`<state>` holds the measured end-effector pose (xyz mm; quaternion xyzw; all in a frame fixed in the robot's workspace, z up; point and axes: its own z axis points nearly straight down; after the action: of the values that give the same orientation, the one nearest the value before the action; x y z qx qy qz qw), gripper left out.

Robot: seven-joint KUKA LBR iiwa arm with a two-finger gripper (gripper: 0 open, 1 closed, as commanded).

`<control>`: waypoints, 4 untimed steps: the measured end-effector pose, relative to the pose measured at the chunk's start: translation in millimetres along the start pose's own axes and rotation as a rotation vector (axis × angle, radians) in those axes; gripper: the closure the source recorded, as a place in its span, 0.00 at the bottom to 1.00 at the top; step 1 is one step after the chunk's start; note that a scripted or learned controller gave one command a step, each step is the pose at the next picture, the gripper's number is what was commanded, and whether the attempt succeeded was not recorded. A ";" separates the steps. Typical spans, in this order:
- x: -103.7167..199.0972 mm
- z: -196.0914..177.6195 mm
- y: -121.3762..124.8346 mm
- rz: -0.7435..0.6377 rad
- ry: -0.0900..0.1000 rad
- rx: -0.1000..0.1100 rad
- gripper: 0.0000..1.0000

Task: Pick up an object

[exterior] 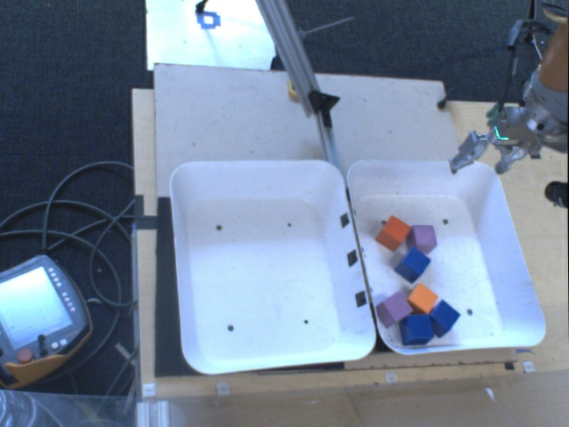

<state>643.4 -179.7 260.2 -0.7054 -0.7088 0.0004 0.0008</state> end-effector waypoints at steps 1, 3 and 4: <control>0.2 -2.9 0.7 -0.001 -0.002 -0.004 0.00; 9.5 99.8 3.8 -0.002 0.000 0.000 0.00; 7.9 141.0 5.5 0.000 -0.001 0.000 0.00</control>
<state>648.6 -171.7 119.2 -0.7054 -0.7088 0.0005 0.0004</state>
